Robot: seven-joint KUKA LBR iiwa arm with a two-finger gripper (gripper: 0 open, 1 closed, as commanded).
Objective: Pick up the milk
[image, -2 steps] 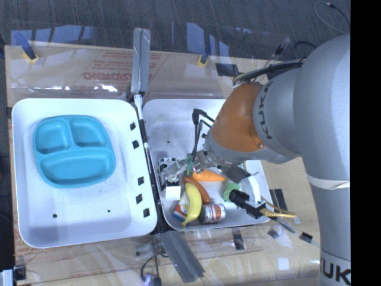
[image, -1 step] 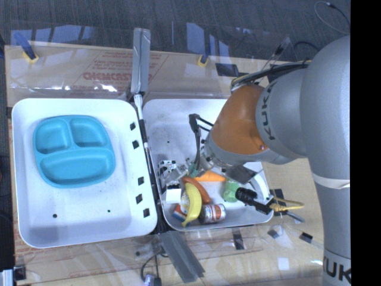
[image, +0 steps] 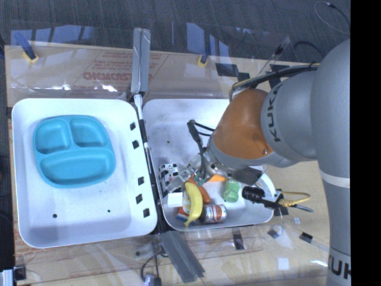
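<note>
Wooden bench (image: pixel 305 180) below me carries two white bins side by side. The left bin (image: pixel 27 222) holds a blue divided plate (image: pixel 74 151). The right bin (image: pixel 172 121) has a small heap of things in its near part: a yellow banana (image: pixel 191 202), a red and white can (image: pixel 215 213) lying on its side, and a green piece (image: pixel 231 190).

The grey arm (image: pixel 303 118) reaches in from the right and bends low over this heap. Its gripper (image: pixel 191 175) is deep among the things, under the orange band, and the wrist covers it. I cannot tell whether the gripper is open or closed, and I see nothing held in it.

The milk (image: pixel 169 173), as I judge it, is the small white carton with dark marks near the left wall of the right bin. It is small, so I am not fully sure. A plain white block (image: pixel 174 199) lies nearer to me, touching the banana.

The milk lies just beside the gripper, on the side away from the arm, toward the left bin. Its long axis I cannot read. I think the next move must shift the gripper that way, without pushing the carton against the wall.
</note>
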